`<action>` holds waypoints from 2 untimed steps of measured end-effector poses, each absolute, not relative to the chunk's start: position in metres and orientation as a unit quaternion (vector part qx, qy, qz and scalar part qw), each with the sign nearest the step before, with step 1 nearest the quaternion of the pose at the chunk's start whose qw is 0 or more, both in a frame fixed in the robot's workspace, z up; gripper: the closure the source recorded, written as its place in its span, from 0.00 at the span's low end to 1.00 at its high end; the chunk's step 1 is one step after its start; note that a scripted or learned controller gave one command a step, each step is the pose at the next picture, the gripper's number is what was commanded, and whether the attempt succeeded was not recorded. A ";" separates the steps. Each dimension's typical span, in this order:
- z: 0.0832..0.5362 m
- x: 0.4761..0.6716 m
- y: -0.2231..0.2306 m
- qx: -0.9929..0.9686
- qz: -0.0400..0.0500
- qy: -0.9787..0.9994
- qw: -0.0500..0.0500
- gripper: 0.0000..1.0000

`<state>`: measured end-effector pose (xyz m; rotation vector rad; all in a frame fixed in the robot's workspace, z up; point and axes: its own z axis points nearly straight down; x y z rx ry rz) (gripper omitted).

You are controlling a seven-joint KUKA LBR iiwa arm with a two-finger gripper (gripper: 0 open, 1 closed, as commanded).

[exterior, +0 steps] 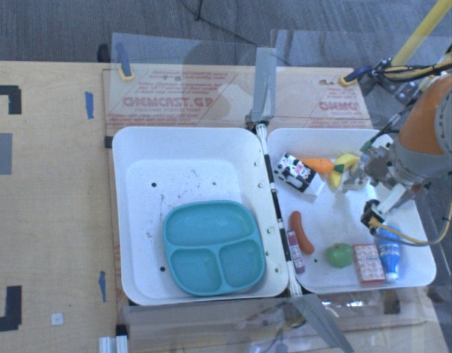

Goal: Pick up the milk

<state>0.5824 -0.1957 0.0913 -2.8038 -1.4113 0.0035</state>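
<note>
Plate of teal plastic with three compartments (211,234) lies flat in the left shallow white bin (137,168), far from the gripper (354,181) on the view's left side and lower in the picture. The gripper itself hangs over the upper part of the right shallow white bin (336,142).

Close to the wall between the bins, well left of the gripper and below it in the view, lies a thin dark pen-like stick with a pink end (293,252). The small milk carton with black and white cow spots (295,173) lies tilted in the upper left part of the right bin, near the gripper on its left side but apart from it. A reddish-brown sausage (301,232) rests just beside the stick. An orange carrot (319,165) lies between the milk carton and the gripper, touching the carton. A round green apple (339,255) sits below the gripper. A yellow banana (348,160) is just beside the gripper, at its upper left edge.

It cannot be told if the gripper is released or clenched, and nothing is visibly grasped.

To the lower right of the gripper lie a flat red and white box (368,263) and, touching it, a blue plastic bottle (389,258). The grey arm with orange band (424,123) goes off to the right.
</note>
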 end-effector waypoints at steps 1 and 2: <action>0.256 0.642 -0.187 -0.941 0.002 -0.339 0.001 0.00; 0.150 0.576 -0.188 -0.953 0.002 -0.303 0.001 0.00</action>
